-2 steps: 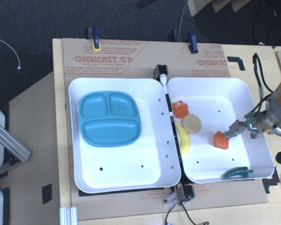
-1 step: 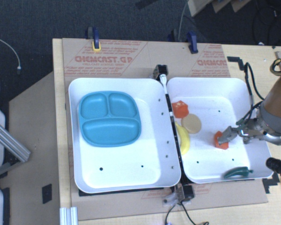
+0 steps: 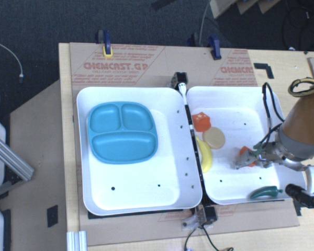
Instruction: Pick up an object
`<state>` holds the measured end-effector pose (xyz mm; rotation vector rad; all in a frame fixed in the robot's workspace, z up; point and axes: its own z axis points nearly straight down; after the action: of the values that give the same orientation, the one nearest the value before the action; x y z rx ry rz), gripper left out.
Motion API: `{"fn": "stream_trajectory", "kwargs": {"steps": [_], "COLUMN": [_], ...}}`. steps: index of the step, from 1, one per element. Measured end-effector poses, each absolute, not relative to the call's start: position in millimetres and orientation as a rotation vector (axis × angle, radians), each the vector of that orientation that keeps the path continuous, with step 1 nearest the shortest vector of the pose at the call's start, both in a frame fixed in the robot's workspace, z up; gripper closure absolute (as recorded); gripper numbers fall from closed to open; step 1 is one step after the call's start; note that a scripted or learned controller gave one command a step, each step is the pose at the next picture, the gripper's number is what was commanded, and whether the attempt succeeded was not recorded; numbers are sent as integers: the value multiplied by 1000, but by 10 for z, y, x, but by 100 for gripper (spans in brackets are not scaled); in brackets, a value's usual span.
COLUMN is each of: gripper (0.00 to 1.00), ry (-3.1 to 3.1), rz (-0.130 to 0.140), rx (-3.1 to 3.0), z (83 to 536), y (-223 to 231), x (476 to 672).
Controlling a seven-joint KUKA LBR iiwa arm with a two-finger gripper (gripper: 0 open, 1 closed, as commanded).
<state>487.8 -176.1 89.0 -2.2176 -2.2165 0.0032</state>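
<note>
hand (image 3: 244, 161): low in the right bin (image 3: 235, 101), mid-right, reaching in from the right
hand state: can't tell; a small orange-red object (image 3: 244, 151) sits right at the tips, grip unclear
other objects, right bin: orange block (image 3: 201, 122), tan disc (image 3: 215, 138), yellow banana (image 3: 204, 155), all left of the hand, apart from it; green item (image 3: 265, 193) near the front wall
left bin (image 3: 94, 192): blue divided plate (image 3: 123, 132)
surface (image 3: 73, 67): both bins side by side

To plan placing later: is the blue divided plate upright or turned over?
Upright: the blue divided plate shows its three compartments facing up, flat in the left bin.
</note>
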Motion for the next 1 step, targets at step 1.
{"fn": "stream_trajectory", "kwargs": {"steps": [1], "gripper": [100], "ry": [-2221], "rz": [0], "rx": [-2224], "z": [1025], "y": [-1770], "x": [4891]}}
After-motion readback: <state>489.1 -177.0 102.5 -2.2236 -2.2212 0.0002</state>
